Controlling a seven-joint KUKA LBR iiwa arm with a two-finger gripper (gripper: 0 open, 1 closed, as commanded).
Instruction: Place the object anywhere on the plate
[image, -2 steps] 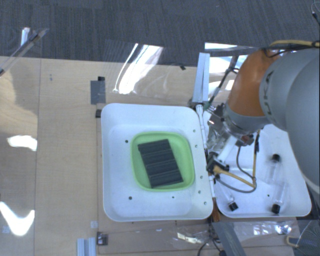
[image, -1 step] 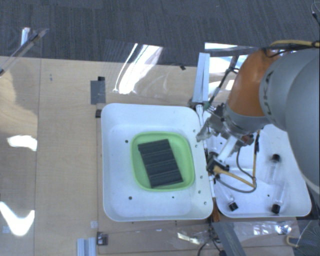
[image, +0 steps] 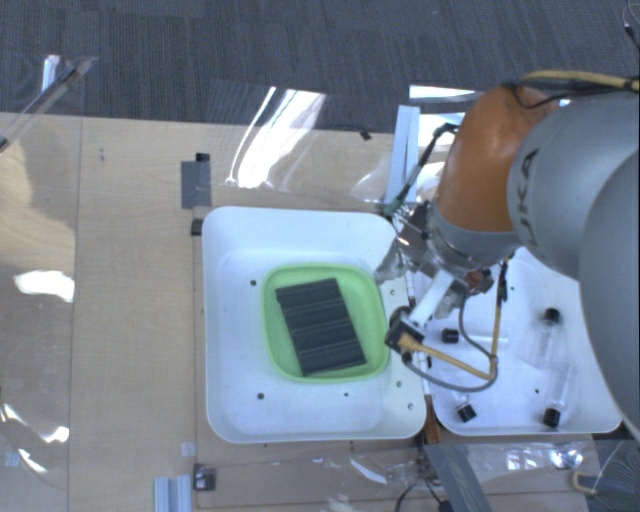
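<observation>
I judge the task done, since the block (image: 320, 326) lies flat on the plate (image: 308, 272), though I can't tell the gripper's (image: 408, 268) state.

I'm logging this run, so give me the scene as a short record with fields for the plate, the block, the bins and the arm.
plate: green, in the left bin
block: dark grey, ribbed, lying flat on the plate, apart from the arm
right bin: white, holds a few small black pieces
arm: grey and orange, reaching in from the right, its wrist over the edge where the two bins meet
task state: block is on the plate
</observation>
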